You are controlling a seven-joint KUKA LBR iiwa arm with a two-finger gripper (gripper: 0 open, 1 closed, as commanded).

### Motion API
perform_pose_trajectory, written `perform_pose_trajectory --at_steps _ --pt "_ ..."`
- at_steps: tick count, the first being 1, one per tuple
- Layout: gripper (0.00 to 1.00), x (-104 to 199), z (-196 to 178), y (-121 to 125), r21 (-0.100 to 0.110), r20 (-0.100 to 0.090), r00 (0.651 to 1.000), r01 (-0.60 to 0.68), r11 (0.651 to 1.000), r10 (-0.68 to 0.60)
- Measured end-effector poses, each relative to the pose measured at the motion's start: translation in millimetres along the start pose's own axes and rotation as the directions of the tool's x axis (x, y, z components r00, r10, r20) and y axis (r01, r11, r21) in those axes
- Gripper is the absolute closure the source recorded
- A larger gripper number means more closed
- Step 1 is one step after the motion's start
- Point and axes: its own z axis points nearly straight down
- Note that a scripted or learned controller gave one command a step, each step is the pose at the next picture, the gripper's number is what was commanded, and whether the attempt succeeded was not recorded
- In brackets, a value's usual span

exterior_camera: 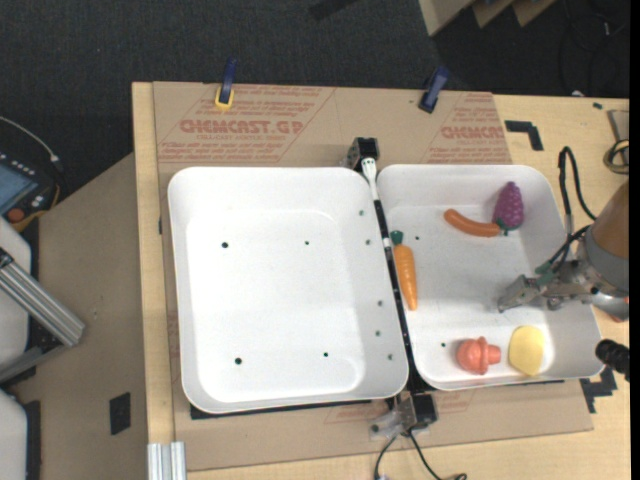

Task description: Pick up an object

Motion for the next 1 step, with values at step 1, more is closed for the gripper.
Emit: perform_pose_trajectory --at_steps 1 --pt "1.00 -1.5 -10.0 -0.1 -0.002 0.003 1.000 -0.002 1.000 0.002"
